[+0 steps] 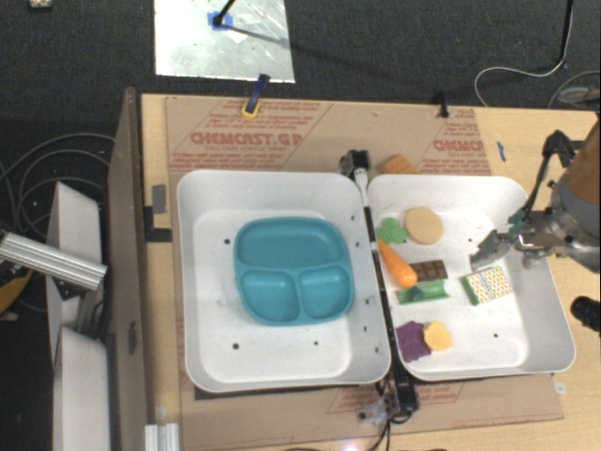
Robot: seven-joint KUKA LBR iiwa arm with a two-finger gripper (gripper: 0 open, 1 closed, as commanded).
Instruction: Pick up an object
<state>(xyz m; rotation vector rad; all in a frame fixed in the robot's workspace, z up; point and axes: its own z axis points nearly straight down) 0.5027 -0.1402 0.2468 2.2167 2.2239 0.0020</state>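
Observation:
The right bin (540, 336) holds several toy foods. A round tan cookie (423, 225) lies near a green leafy piece (391, 231). An orange carrot (398, 264) lies by the divider, beside a brown chocolate bar (430, 271) and a green piece (423, 292). A purple piece (410, 339) and a yellow piece (438, 335) sit toward the front. A checkered yellow wafer (488, 284) lies right of the middle. My gripper (495, 243) hangs just above and behind the wafer, at the end of the grey arm (573, 219) reaching in from the right. Nothing shows held in it.
In the left bin (202, 205) lies a blue divided plate (293, 269). An orange block (397, 164) rests on the cardboard behind the right bin. Cables and a metal rail lie off the bench to the left.

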